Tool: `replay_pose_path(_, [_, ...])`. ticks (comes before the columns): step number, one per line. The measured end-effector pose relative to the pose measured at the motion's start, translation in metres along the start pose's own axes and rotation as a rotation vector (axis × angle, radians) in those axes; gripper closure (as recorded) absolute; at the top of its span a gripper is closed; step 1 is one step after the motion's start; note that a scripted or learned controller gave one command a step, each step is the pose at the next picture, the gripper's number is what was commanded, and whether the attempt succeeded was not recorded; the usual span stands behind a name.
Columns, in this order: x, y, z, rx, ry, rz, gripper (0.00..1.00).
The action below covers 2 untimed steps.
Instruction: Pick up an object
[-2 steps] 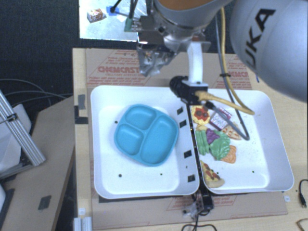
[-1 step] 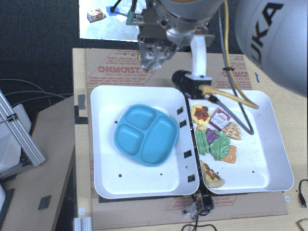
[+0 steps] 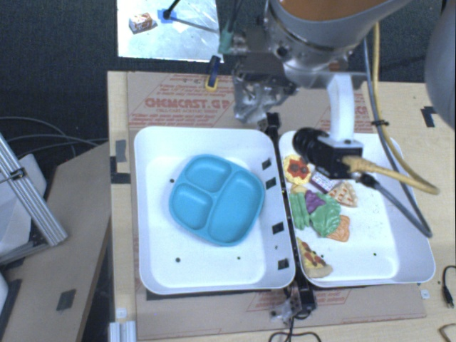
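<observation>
Grey arm (image 3: 342, 6), fingers' (image 3: 267, 116) state unclear, two white bins (image 3: 153, 262), one blue tray (image 3: 217, 198), toy foods (image 3: 326, 218)

I read this as a robotics lab rather than a home or shop: a grey and orange industrial arm (image 3: 335, 13) hangs over a plywood counter (image 3: 120, 105) where two white bins (image 3: 153, 262) sit on cardboard (image 3: 178, 100) printed with a supplier's name. An aluminium frame (image 3: 28, 198) of the kind test rigs are built from stands at the left on a dark floor (image 3: 50, 48). The bins hold trial props, a blue plastic plate (image 3: 217, 198) and toy food (image 3: 324, 216).
</observation>
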<state>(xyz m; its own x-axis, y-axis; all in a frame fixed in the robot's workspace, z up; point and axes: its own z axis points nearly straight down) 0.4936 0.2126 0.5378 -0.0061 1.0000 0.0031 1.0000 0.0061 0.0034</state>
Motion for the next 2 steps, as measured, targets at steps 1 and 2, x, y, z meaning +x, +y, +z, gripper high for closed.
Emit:
replay_pose_path(1, [0.022, 0.077, 0.004, -0.001, -0.002, 0.006, 1.00])
replay_pose_path(2, [-0.003, 0.000, 0.052, 0.009, -0.004, 0.003, 1.00])
